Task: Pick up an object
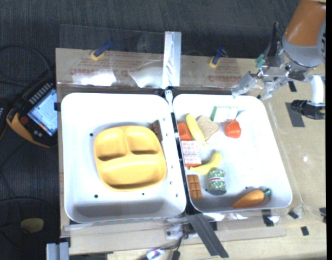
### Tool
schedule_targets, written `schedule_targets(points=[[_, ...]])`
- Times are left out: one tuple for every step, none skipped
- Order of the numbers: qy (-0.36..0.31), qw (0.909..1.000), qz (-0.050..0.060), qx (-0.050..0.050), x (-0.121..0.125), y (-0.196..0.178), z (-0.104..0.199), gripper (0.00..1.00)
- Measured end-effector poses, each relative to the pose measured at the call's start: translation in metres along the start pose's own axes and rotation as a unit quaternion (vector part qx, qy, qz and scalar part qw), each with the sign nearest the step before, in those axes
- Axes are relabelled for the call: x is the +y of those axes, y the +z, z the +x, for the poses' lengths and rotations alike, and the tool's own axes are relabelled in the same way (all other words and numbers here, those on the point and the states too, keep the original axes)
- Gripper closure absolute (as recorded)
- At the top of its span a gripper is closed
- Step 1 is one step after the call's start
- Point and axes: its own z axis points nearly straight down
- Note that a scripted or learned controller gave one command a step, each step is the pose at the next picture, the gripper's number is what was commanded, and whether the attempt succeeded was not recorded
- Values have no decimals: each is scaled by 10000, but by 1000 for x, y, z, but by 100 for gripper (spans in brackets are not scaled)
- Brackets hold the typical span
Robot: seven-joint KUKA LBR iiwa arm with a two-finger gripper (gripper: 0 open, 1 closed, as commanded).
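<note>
At the near edge of the right bin [277,161], a carrot [249,198], with a small green-labelled can [215,180] and a brown chocolate bar [194,186] to its left. Farther in, a yellow banana [209,161], a red-and-white packet [190,152], a slice of bread [208,128] and a red tomato-like piece [232,128]. In the left bin [73,145], a yellow compartment tray [130,157]. Beyond the right bin's far right corner, above the desk [312,161], the pincer [253,85], fingers spread apart, gripping nothing.
</note>
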Motion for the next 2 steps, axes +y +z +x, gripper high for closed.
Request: schedule_targets(points=[[-237,9997,9,-20,2,116,-24,0],[-24,10000,-20,8,4,167,-35,0]])
